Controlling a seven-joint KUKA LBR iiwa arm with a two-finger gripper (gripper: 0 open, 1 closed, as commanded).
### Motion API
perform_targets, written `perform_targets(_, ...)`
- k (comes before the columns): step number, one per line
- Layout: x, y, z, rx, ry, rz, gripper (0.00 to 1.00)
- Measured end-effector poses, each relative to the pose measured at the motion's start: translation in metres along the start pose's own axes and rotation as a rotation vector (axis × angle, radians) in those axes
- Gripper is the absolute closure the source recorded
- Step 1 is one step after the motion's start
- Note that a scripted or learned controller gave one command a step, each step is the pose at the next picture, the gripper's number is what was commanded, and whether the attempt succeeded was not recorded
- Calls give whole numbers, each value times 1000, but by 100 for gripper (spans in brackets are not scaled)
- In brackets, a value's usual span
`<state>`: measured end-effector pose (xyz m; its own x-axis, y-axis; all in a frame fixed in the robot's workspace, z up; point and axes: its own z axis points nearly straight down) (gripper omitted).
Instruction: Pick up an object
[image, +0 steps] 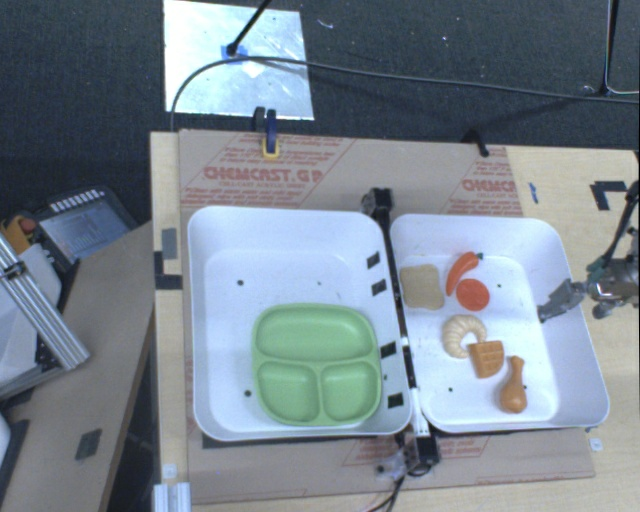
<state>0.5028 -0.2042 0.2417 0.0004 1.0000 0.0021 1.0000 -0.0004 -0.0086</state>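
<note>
Plastic toy food is being judged light, stiff, slippery; the drumstick (513, 385) near the right bin's (575, 250) front edge is best pinched mid-shaft; gripper (556, 300) state cannot be told.

Divided tray (317, 362) in left bin (215, 260); food pieces (470, 330) in right bin (570, 380)

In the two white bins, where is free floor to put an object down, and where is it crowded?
Left bin: free floor behind the green divided plate, up to the back wall. Right bin: a bare strip along its right side, near the tool. Its left half is crowded: bread slice, red pepper, tomato, croissant, orange wedge, drumstick.
</note>
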Motion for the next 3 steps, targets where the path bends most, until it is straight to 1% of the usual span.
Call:
perform_targets(1,0,2,-5,-10,-3,-3,0)
perform_targets(2,1,9,56,-6,-1,-2,0)
perform_targets(3,5,19,106,-8,-1,-3,0)
